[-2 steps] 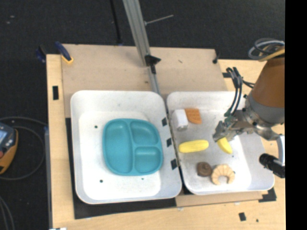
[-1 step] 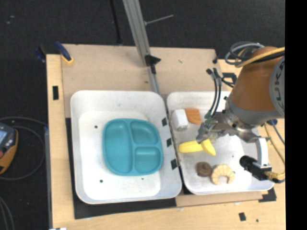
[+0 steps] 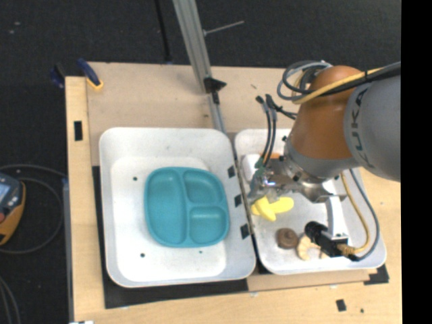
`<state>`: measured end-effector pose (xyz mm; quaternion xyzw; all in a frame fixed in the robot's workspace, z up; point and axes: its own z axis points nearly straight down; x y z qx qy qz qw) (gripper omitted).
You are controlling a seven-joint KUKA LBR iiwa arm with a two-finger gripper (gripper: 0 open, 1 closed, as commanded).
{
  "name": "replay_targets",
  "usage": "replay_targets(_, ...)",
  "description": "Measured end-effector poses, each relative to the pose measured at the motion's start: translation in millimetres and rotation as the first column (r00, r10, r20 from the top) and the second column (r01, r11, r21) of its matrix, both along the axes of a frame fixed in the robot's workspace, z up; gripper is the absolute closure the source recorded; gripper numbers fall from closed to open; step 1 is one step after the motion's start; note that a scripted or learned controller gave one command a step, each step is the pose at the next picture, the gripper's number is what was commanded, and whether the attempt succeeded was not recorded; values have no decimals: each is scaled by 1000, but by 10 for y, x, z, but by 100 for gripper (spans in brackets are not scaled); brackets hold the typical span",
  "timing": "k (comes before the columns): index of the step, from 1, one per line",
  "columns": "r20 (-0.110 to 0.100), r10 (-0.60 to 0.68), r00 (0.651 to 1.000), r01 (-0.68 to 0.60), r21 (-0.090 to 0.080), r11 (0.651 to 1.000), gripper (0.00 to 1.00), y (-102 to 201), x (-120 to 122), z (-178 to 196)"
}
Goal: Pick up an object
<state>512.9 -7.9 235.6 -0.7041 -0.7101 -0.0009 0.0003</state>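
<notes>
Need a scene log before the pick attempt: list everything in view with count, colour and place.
bench: 1, tan, under both bins
left bin: 1, white, left side of the bench
right bin: 1, white, right side, beside the left bin
divided plate: 1, teal, middle of the left bin
yellow object: 1, yellow, right bin, near its left wall
brown object: 1, brown, right bin, near its front
cream object: 1, cream, right bin, just right of the brown object
metal post: 1, grey, behind the bins
clamp: 1, blue, far left corner of the bench
arm: 1, grey with orange band, from the right
gripper: 1, metal, over the right bin, next to the yellow object
</notes>
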Motion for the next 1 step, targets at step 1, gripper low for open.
replay_targets(1, -1, -1, 1000, 1, 0, 1000, 100, 490, -41, -73)
